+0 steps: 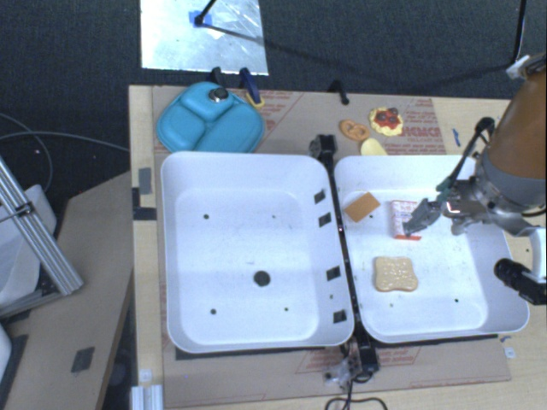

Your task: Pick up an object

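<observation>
The right bin (479,314) holds three objects. A tan slice of toast (396,273) lies near its front middle. An orange-brown square piece (362,206) sits at its back left. A white packet with red print (402,218) lies just right of that square. My gripper (422,218) reaches in from the right and hovers at the packet's right edge, partly covering it. Whether it touches the packet is unclear. In the left bin (184,229), a small dark round object (261,278) rests near the middle.
A blue sectioned plate (209,120) lies behind the left bin. Small toy foods (386,120) sit on the bench behind the right bin. A black divider with clips (335,246) runs between the bins. A silver sheet (203,20) lies at the far back.
</observation>
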You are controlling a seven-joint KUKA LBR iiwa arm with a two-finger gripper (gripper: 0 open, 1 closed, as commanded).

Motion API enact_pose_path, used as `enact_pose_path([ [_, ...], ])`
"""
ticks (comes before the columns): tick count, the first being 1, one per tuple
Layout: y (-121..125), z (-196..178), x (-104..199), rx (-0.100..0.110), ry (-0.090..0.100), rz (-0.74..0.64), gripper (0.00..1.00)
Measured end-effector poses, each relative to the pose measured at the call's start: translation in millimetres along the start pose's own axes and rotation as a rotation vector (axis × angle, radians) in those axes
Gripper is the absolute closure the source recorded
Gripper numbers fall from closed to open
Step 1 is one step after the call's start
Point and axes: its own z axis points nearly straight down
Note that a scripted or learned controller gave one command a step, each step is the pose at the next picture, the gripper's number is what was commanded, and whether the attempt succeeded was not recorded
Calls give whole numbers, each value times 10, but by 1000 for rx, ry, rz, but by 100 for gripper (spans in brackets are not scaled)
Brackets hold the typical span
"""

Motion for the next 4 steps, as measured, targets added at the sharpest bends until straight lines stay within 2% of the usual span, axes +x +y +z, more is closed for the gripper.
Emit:
enact_pose_path([
  [1,-73,1735,-571,-9,-1,6,0],
  [2,-232,1679,97,-18,-7,-1,0],
  [3,-209,1556,65,-24,-8,3,100],
  [4,-214,1653,88,-25,-11,7,100],
])
